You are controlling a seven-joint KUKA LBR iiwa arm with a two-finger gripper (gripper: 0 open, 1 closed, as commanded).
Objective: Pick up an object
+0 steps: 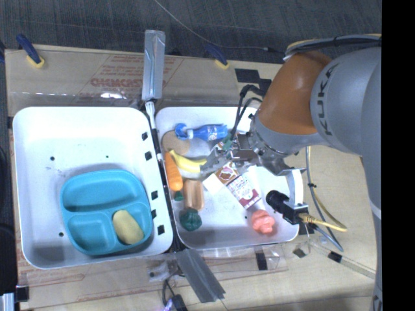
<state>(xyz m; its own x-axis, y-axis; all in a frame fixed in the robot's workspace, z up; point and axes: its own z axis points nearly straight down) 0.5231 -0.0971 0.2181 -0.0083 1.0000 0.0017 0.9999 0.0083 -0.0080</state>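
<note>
My gripper [218, 157] hangs over the middle of the right bin [220, 237], reaching in from the right below the grey and orange arm. Just under and to the right of it lies a white, brown and red packet [237, 184], tilted. A banana [186, 162] sits directly left of the gripper, and a blue bottle [206, 133] lies behind it. An orange carrot [174, 172] rests along the bin's left wall, beside a tan bun [193, 194]. A dark green object [190, 220] and a pink object [262, 221] lie near the front wall.
The left bin [39, 128] holds a blue divided tray [97, 203] with a yellowish potato [128, 227] in its front right compartment. A metal bar [153, 63] stands behind the divide between the bins.
</note>
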